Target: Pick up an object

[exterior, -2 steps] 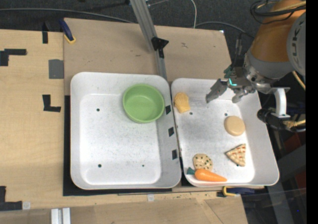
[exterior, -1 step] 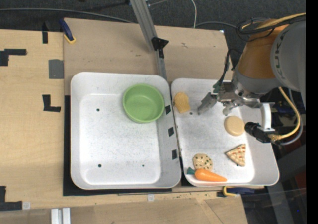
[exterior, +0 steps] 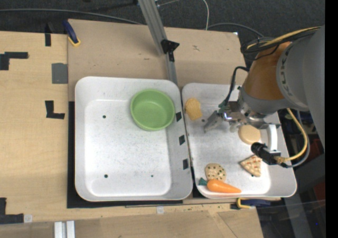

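Camera view: arm (exterior: 274, 81) bent low over right bin (exterior: 211, 94).

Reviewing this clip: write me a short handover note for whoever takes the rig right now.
Tool: low in the right bin, beside the yellow item; nothing seen between its fingers.
Right bin: yellow item at the left wall, round tan piece, cracker, cookie, carrot.
Left bin: green bowl.
Done: nothing lifted.
Left: grasp and lift one object.

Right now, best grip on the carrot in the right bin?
Probably mid-body of the carrot, from above, fingers closing across its narrow width. It lies flat, lengthwise along the right bin near wall; the cookie sits close above it, so stay centered.
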Controlling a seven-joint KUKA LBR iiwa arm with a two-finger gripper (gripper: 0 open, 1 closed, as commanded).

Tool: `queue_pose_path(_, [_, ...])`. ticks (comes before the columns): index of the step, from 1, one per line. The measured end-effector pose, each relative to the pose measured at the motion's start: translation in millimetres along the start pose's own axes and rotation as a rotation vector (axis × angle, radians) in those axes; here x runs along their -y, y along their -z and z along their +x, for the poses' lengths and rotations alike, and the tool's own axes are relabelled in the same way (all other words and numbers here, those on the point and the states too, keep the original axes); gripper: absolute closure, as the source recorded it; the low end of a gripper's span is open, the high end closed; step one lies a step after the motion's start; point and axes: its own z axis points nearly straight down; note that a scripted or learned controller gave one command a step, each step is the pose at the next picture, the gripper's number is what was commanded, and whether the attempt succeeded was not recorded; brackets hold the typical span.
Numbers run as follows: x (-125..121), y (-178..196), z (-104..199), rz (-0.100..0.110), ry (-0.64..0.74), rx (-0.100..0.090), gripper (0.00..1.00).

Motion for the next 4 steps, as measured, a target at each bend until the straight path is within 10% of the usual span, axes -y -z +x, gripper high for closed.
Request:
queue_pose_path(1, [0,-31,0,-0.002,0.000,0.002,0.00])
queue_pose_path(2, [0,-20,1,-0.002,0.001,0.001,1.00])
queue_pose_path(4, [-10,78,-6,-0.007,-0.001,0.002,1.00])
